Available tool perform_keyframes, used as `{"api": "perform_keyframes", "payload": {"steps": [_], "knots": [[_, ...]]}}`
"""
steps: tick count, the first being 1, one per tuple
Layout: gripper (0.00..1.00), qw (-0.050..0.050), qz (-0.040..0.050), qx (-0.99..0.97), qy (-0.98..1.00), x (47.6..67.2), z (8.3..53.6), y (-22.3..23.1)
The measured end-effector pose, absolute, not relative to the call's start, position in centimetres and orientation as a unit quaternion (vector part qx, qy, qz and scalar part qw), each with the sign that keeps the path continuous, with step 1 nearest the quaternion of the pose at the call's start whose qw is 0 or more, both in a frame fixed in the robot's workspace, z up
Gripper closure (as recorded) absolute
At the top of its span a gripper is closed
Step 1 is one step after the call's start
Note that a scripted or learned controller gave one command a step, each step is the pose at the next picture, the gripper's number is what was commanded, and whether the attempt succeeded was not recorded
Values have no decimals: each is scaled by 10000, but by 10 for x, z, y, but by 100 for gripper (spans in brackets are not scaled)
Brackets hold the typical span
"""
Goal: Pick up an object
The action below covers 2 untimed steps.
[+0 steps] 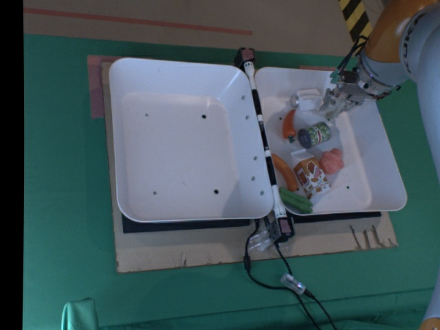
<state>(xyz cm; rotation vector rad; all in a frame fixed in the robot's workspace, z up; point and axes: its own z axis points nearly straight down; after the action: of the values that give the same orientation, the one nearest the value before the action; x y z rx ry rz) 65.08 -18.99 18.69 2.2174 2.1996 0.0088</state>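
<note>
My gripper (329, 106) hangs over the back part of the right bin (385, 177), reaching in from the right. Just below it and to its left lies a small can (314, 135) with a green label, on its side. A white object (303, 98) sits to the gripper's left near the bin's back wall. A red-orange pepper (289, 124) lies left of the can. Nearer the front are a pink-red lump (332, 160), a small printed carton (313, 177), an orange carrot (284, 172) and a green cucumber (295, 201). Nothing shows in the gripper's grasp.
The left bin (130, 184) stands beside the right one, with a black and white divider (261, 143) between them. Both rest on cardboard (206, 253) over green cloth. Cables (289, 280) trail from the front of the divider.
</note>
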Motion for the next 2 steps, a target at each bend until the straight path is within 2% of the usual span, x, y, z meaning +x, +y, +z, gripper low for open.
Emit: {"api": "perform_keyframes", "payload": {"steps": [1,2], "knots": [[100,92,32,7097,7044,604,188,-138],[100,74,12,7104,7038,646,266,-190]]}}
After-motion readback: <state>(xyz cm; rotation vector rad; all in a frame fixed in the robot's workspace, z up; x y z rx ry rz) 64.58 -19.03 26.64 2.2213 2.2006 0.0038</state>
